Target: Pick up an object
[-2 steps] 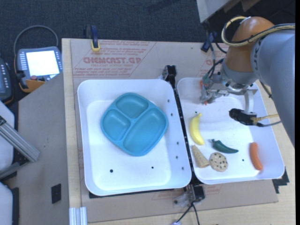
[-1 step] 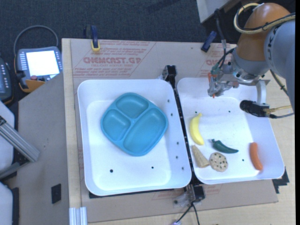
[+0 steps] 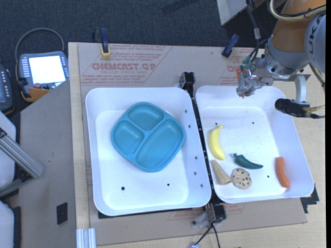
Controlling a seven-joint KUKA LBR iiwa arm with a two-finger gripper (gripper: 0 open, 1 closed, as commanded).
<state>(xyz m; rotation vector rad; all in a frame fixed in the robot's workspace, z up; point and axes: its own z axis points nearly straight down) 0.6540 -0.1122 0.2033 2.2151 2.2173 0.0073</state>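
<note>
Banana [image 3: 216,143] | right bin [image 3: 258,119] | tool [image 3: 244,91] well apart, above far rim

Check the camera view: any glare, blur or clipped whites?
Camera view: white bins nearly blown out, little surface detail; tablet screen clipped to white; gripper soft and small; banana and blue plate sharp, with faint shadows.
</note>
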